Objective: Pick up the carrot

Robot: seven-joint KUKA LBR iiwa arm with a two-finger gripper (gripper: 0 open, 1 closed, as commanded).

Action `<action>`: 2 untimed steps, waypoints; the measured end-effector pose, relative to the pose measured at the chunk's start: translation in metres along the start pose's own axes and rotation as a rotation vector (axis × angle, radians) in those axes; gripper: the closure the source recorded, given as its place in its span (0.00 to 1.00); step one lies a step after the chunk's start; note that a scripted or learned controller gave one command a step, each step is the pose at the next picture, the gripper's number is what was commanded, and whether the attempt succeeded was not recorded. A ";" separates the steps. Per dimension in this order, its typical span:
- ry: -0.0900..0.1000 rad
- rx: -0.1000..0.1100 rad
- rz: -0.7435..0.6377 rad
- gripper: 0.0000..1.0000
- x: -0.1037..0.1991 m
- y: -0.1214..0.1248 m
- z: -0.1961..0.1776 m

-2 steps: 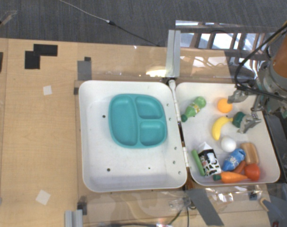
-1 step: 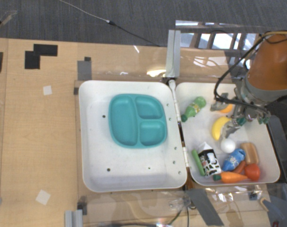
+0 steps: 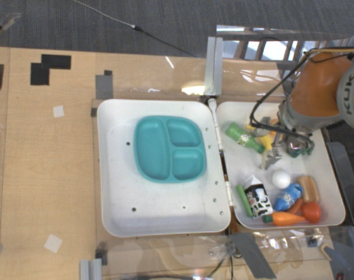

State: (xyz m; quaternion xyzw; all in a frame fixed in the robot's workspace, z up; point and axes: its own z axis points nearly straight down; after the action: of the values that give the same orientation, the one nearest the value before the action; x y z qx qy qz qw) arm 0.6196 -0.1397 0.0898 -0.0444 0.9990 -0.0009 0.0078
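Below, wooden bench [image 3: 42,179], dark carpet [image 3: 136,4] beyond

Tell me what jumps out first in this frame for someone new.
The teal divided plate sits alone in the middle of the left bin, the biggest block of colour in view. The grey arm with its orange band reaches over the right bin, its gripper low above a green bottle and a white ball. The carrot lies along that bin's near edge beside a tomato, apart from the gripper.
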 end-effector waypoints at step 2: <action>-0.003 0.002 -0.209 1.00 -0.041 -0.028 -0.110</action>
State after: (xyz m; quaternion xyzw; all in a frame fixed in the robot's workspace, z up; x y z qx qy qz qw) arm 0.6617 -0.1639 0.2006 -0.1483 0.9889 -0.0026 0.0093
